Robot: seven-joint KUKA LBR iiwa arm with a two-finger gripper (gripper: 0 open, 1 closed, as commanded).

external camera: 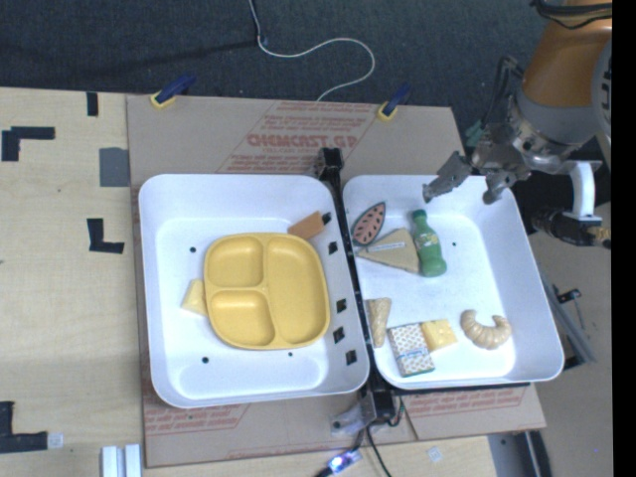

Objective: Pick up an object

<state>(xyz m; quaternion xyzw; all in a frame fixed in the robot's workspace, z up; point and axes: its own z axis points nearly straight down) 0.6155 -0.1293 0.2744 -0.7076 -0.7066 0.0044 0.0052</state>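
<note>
Green bottle (pixel 428 243) lies in the right bin (pixel 527 266), just right of the pale wedge (pixel 394 253), croissant (pixel 485 329) toward the bin's near right corner. Gripper (pixel 465 184) hangs over the bin's far rim above the bottle, fingers spread wide, holding nothing. Yellow divided plate (pixel 266 290) sits in the left bin (pixel 169 266).

A green bottle (pixel 429 243) lies on its side in the right bin (pixel 527 266), beside a pale wedge (pixel 393 253) and a patterned oval piece (pixel 369 224); a tan croissant (pixel 485 329), yellow block (pixel 438 335) and small printed packet (pixel 409 350) sit nearer the front rim
</note>
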